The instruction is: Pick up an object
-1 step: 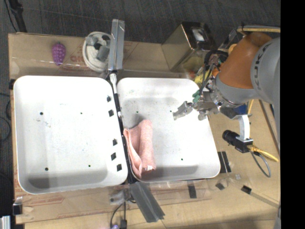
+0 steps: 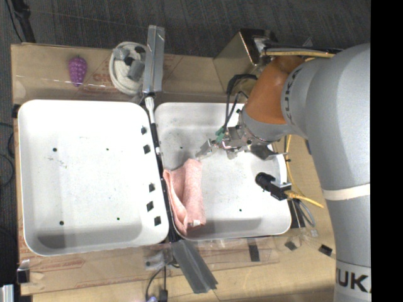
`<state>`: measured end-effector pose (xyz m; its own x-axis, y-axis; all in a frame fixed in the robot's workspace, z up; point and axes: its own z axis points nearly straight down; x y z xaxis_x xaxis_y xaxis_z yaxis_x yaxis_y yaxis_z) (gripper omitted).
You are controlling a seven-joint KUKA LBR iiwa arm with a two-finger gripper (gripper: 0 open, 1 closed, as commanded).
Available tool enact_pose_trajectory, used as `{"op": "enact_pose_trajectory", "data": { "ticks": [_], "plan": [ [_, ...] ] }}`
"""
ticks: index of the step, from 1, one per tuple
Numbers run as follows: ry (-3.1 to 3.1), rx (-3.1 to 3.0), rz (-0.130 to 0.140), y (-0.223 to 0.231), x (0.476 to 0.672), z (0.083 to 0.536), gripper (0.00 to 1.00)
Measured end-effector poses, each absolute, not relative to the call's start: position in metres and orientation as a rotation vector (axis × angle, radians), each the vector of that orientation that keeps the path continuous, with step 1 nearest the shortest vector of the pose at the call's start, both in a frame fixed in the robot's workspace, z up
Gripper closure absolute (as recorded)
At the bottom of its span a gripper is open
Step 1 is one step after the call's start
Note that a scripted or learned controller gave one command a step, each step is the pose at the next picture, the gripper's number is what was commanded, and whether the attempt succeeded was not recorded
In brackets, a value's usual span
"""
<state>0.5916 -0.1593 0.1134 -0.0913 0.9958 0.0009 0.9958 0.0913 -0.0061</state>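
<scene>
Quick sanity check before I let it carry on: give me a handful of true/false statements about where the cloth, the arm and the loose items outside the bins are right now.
1. The pink cloth lies in the right bin. True.
2. The cloth sits in the middle of the left bin. False: it lies against the right bin's left wall, beside the divider.
3. The gripper is above the right bin, near the cloth's upper end. True.
4. The purple object is inside the left bin. False: it rests on the bench above the left bin, outside it.
5. The arm's orange band is over the left bin. False: it is over the right bin's upper edge.
</scene>
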Motion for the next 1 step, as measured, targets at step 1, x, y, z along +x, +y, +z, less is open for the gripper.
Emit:
{"op": "enact_pose_trajectory", "data": {
  "ticks": [1],
  "plan": [
    [-2.477,-1.925,0.003,-0.1025,0.5967,0.0918,0.0]
  ]
}}
